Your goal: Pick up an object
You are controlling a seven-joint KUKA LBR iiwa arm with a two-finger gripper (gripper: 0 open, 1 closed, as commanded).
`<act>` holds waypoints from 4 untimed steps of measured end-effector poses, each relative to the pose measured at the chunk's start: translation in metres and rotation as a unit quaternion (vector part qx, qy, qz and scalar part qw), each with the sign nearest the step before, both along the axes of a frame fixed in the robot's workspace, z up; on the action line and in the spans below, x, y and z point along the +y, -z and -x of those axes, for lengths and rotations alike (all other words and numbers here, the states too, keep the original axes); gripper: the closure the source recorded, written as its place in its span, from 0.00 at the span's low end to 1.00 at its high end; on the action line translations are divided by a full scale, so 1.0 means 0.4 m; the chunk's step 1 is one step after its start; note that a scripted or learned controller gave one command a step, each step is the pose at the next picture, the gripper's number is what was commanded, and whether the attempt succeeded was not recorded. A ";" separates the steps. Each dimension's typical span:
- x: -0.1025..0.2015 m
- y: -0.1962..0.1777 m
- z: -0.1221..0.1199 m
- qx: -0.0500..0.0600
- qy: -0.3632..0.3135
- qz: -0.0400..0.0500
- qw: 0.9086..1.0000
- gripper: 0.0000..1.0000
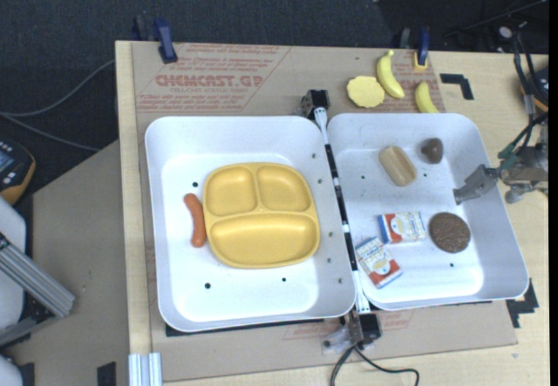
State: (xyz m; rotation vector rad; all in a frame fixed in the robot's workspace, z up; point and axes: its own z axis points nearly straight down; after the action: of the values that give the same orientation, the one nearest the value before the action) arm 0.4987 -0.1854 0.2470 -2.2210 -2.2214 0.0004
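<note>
The bench (218, 79) carries 2 white bins side by side, so things stay corralled in shallow walls. The left bin (174, 280) holds a yellow divided plate (260, 214), lying flat at its middle, with a small sausage (196, 220) just beside the plate's left edge. The right bin (497, 262) holds the likeliest targets: a tan bread roll (398, 165) at the far side, a round brown patty (450, 232) nearer, 2 small printed packets (390, 245) and a dark little lump (431, 149). 2 bananas (405, 84) and a yellow disc (366, 91) lie on the bench beyond. The gripper (478, 183) hangs over the right bin's right side, near the patty; whether its jaws are spread I cannot tell, and nothing is seen between them.
</note>
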 end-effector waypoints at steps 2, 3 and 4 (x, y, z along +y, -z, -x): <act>0.060 0.408 -0.191 -0.002 -0.004 -0.001 1.000 0.00; 0.136 0.403 -0.431 -0.005 -0.003 0.000 1.000 0.00; 0.130 0.405 -0.409 0.000 0.000 0.000 1.000 0.00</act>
State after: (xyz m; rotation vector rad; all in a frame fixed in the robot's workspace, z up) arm 0.6621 -0.1336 0.0850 -2.2202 -2.2216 0.0014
